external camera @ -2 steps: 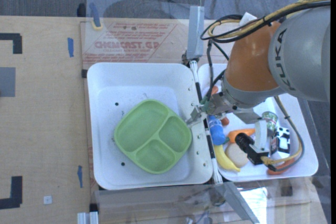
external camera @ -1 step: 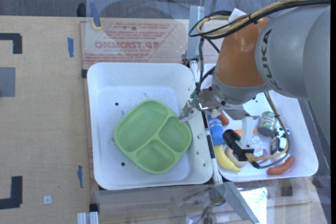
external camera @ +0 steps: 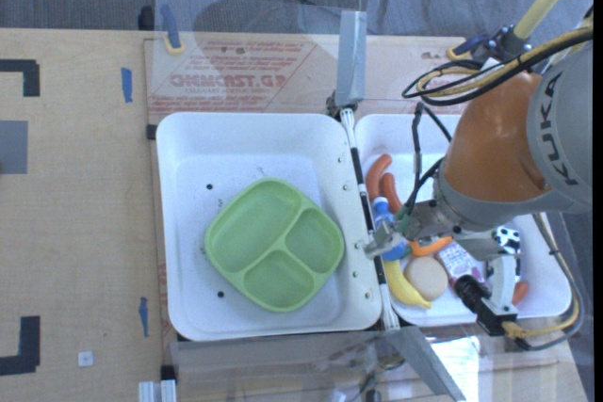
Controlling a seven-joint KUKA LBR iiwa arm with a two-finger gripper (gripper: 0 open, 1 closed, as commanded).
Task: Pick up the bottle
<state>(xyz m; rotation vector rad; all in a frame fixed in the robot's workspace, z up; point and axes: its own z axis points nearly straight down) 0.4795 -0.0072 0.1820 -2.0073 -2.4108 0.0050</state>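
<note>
Bottle (external camera: 383, 214): clear with blue cap, lying against the left wall of the right bin (external camera: 556, 297), beside an orange sausage (external camera: 378, 169) and a banana (external camera: 403, 285). Jaws (external camera: 407, 235): just right of it, aperture and contents indeterminable. Left bin (external camera: 188, 146): green divided plate (external camera: 273, 245).

2 bins (external camera: 179, 146) – white | divided plate (external camera: 273, 245) – light green | banana (external camera: 403, 287) – yellow | sausage (external camera: 377, 170) – orange-red | arm band (external camera: 495, 146) – orange
</note>
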